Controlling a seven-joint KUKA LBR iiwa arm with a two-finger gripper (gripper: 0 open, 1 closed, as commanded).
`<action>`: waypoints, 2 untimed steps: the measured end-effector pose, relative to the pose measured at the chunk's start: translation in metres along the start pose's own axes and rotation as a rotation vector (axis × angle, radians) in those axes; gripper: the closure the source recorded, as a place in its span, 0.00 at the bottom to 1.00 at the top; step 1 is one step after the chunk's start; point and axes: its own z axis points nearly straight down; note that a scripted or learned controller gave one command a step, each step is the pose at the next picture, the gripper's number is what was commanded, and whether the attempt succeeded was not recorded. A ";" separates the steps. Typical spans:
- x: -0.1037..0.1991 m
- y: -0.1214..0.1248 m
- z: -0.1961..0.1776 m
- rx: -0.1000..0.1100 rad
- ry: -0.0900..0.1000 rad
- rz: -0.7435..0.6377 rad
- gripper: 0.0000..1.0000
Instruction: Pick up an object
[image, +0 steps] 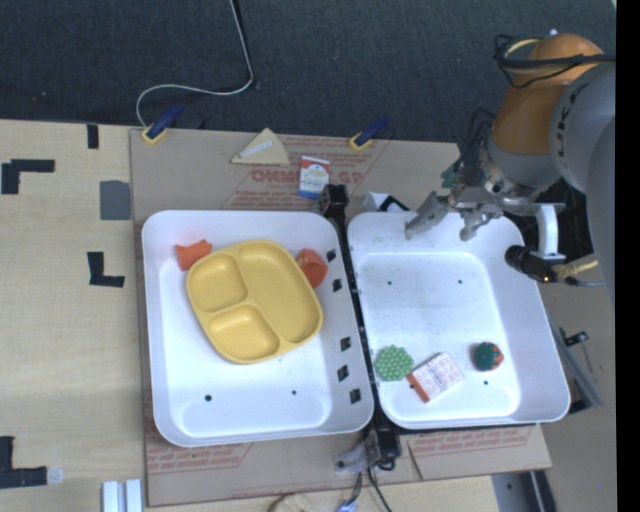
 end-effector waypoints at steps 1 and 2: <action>-0.053 -0.038 0.114 -0.001 -0.001 0.002 0.00; -0.087 -0.109 0.060 0.000 -0.001 0.003 0.00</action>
